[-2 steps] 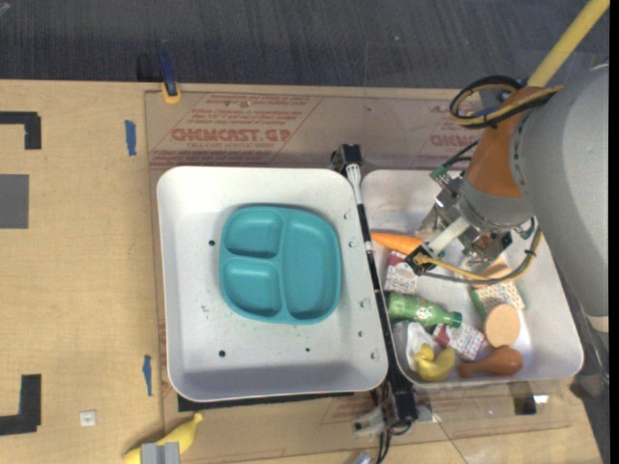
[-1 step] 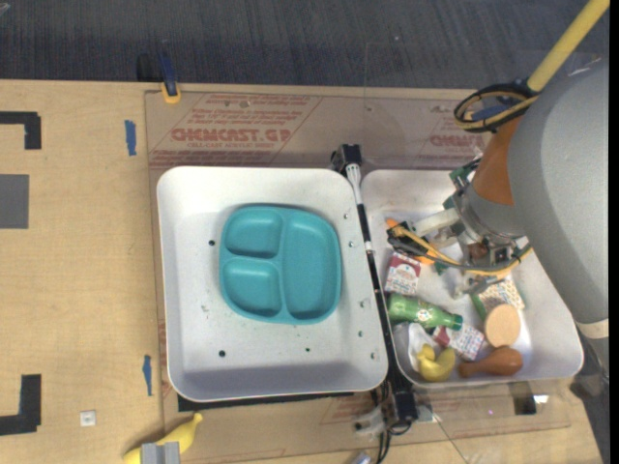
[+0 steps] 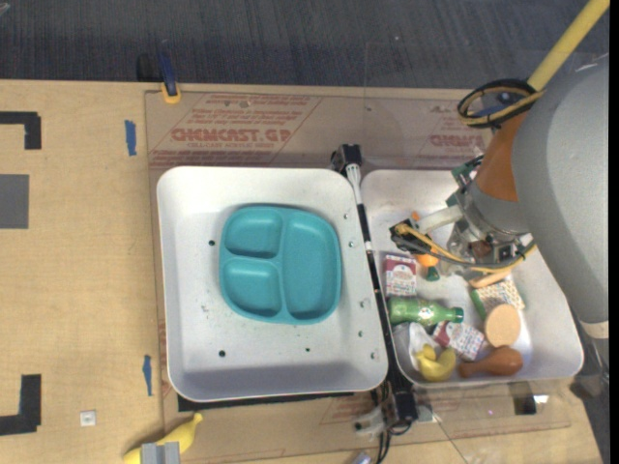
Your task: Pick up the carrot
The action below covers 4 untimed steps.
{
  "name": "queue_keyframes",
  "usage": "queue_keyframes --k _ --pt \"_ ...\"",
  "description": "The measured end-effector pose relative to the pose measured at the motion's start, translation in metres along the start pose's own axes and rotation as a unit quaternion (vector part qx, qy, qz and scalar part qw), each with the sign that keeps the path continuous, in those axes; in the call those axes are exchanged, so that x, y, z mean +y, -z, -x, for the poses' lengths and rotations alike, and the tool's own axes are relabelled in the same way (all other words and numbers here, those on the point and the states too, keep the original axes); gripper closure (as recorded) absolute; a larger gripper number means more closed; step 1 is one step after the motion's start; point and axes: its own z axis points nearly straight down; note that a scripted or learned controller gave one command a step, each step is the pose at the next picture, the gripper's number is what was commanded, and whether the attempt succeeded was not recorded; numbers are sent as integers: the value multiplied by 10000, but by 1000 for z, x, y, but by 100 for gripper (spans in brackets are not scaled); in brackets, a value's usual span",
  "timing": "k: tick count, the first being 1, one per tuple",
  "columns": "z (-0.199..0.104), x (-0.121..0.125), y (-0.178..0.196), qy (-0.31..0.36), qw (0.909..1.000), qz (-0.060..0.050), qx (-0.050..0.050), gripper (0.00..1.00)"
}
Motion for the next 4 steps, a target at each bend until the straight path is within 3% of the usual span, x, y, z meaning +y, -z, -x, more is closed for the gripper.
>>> queue_keyframes --k 1,2,3,4 --pt "39 -15 -9 511 9987 34 82 100" --pt "39 -91 97 -95 10000 -15 20 100" --pt "74 -115 98 -109 9999 -27 -41 100" --pt "41 -114 145 243 9997 6 9 100"
